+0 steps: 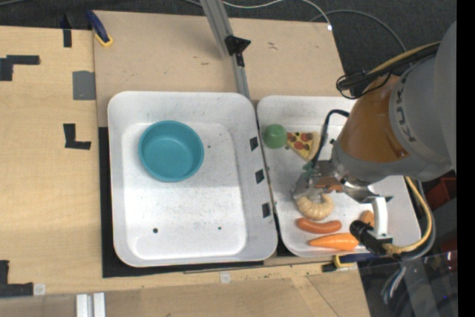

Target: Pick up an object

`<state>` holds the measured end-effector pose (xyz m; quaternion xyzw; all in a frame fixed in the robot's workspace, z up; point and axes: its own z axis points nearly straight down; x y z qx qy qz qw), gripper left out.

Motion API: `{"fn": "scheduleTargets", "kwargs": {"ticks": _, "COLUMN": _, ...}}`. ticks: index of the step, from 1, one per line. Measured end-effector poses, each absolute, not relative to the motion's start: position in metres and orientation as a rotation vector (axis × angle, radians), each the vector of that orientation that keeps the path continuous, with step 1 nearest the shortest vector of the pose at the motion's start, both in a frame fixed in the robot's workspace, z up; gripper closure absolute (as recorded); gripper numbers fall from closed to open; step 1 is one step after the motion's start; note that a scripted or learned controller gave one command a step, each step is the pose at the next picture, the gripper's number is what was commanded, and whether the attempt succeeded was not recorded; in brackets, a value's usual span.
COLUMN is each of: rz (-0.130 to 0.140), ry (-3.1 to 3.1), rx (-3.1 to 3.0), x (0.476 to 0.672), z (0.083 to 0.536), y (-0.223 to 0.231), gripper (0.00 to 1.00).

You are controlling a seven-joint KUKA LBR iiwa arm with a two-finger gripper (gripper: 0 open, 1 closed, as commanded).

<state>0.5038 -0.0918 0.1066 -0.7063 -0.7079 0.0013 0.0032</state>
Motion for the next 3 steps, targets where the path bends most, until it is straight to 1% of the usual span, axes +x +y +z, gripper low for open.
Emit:
{"fn": "scheduleTargets", "kwargs": {"ticks": 1, "rz": -0.003, "ry": -2.225, "rx": -2.222, "x": 0.509, "z": 0.168, "y": -0.094, "gripper": 1.0}}
{"fn": "scheduleTargets", "kwargs": {"ticks": 2, "rz": -0.005, "ry": -2.227, "rx": -2.221, "x": 0.512, "z": 0.228, "y": -0.086, "gripper": 1.0}}
{"fn": "scheduleTargets", "kwargs": {"ticks": 3, "rz": -0.003, "ry": -2.225, "rx": -2.224, "x": 0.514, "z": 0.283, "y": -0.096, "gripper": 1.0}}
